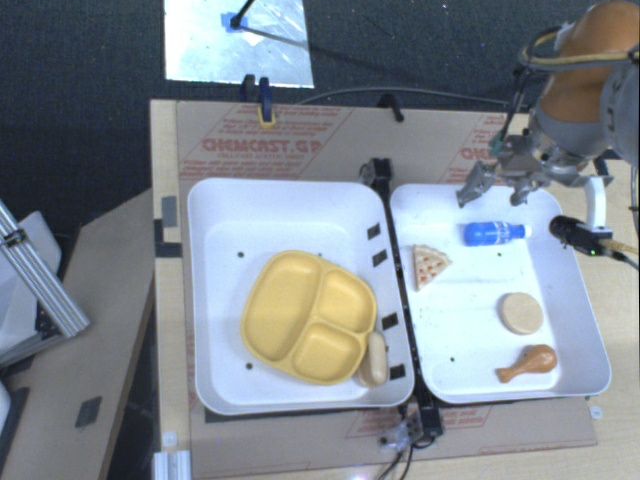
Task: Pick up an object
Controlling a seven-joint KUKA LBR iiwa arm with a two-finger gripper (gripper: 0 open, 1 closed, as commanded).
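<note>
The blue bottle (493,233) was taken as the likeliest target, being the object nearest the gripper (497,182). It was noted lying on its side near the far edge of the right bin (585,298), long axis running roughly parallel to that far edge, what looked like the cap end pointing toward the bin's right wall. A thing lying flat like this would probably be best gripped across its narrow width.

The gripper was recorded above the far edge of the right bin, just beyond the bottle and apart from it. The fingers (470,190) were seen spread wide, with nothing between them. The spread was judged to suit a descent over the bottle.

Other objects were logged in the same bin: a pizza slice (429,264) near the left wall, its tip pointing toward the near edge; a round tan biscuit (521,313) toward the right wall; a drumstick (528,362) near the near right corner. These were well apart from each other, which should leave room for the fingers.

In the left bin (215,268) a yellow divided tray (308,315) was noted toward the near right corner, with a small bread roll (375,358) touching its near right edge.
</note>
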